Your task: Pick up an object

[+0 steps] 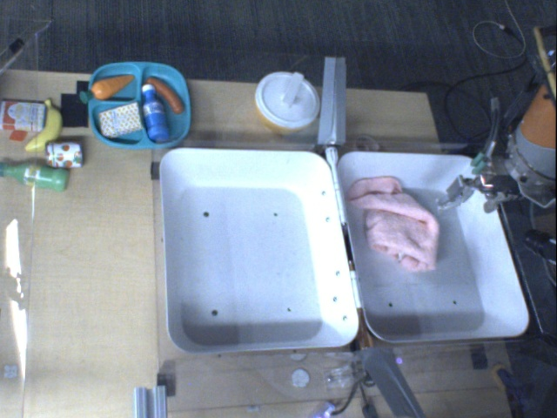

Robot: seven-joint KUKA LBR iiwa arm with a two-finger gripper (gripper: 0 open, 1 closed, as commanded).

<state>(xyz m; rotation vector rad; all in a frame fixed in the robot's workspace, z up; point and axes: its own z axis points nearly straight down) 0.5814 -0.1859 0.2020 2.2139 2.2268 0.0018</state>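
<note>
My gripper [474, 192] hangs over the right bin's [487, 316] far right side, fingers spread and gripping nothing; the pink cloth [396, 223] lies crumpled in that bin, just to my left

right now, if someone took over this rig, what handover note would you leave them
Gripper: at the right bin's upper right, holding nothing that I can see.
Pink cloth: lies crumpled in the right bin's upper left, apart from the gripper.
Left bin: nothing to pick there.
Done: no pick yet.
Left: move over the cloth, grasp and lift it.
Off to the side on the bench: blue tray of toy food and a lidded cup.
</note>
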